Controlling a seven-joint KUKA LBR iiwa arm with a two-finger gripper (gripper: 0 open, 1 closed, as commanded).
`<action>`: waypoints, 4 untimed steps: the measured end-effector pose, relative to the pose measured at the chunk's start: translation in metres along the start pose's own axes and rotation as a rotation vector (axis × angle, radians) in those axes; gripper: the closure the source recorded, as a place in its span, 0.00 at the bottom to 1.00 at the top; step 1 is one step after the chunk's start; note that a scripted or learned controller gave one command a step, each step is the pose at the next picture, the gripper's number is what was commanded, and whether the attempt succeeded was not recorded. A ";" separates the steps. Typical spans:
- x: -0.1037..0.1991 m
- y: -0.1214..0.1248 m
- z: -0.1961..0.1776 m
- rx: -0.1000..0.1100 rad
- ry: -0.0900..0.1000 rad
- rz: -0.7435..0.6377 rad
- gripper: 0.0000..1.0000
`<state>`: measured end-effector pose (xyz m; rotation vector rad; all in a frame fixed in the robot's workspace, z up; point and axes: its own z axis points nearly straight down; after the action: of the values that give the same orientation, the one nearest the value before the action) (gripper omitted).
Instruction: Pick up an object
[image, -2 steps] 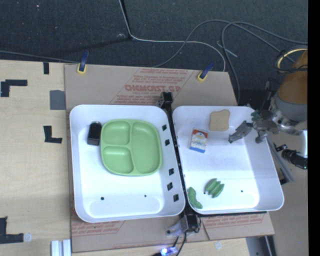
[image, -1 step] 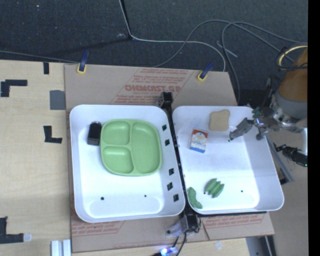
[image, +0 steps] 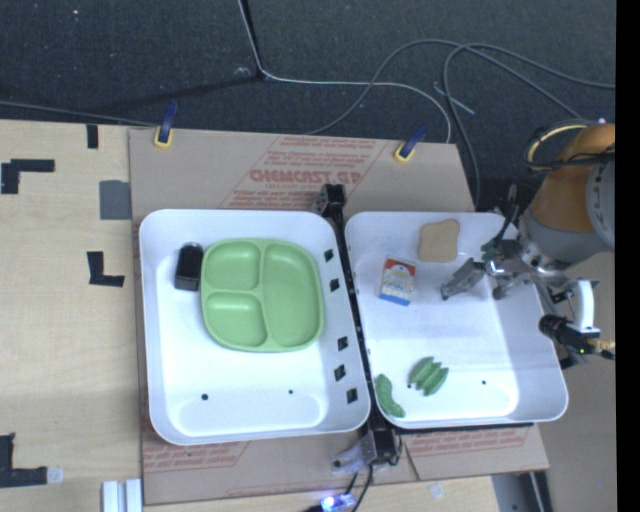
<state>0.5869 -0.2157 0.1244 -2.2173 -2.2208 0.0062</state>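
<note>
Two white bins sit side by side on the bench. The gripper (image: 470, 279) hangs over the right bin (image: 520, 390), near its right edge, jaws slightly apart and holding nothing. Closest is a small carton (image: 397, 281); it may slide or tip if pinched off-centre. A tan block (image: 439, 240) lies near the far edge, green pods (image: 428, 376) near the front. The left bin (image: 170, 400) holds a green tray (image: 263, 295).

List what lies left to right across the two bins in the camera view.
Black block → green divided plate → green pepper → small carton → pea pods → tan slice → gripper.
</note>
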 end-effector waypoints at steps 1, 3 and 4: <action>0.000 0.001 0.041 -0.005 -0.003 0.000 0.00; 0.001 0.007 -0.035 -0.009 -0.001 0.000 1.00; -0.008 0.012 -0.084 -0.009 -0.001 0.000 1.00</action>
<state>0.5994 -0.2234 0.2088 -2.2222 -2.2257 -0.0019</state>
